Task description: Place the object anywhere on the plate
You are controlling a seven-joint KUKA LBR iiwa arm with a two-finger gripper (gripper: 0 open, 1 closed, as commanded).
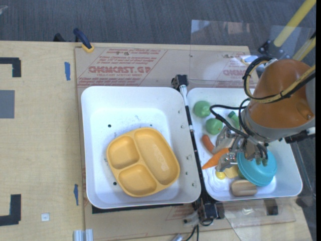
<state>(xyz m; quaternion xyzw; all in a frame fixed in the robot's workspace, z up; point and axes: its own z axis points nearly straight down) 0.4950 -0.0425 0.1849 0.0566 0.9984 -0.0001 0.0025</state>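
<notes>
A yellow plate (143, 160) with three compartments lies in the left white bin (100, 114), turned at a slant, with nothing on it. My gripper (229, 159) is low over the right bin (287, 181), well to the right of the plate. It hangs among a cluster of small objects: an orange carrot-like piece (214, 160) at its left, a yellow piece (226, 173) just below it, and a teal bowl (257, 168) at its right. The arm's orange band and grey wrist (278, 107) hide part of the bin behind the gripper.
The right bin also holds two green pieces (202, 108) (213, 126), a small orange piece (207, 143) and a tan loaf-like piece (244, 188). A black hinge bar (188, 117) runs between the bins. Bare white floor surrounds the plate in the left bin.
</notes>
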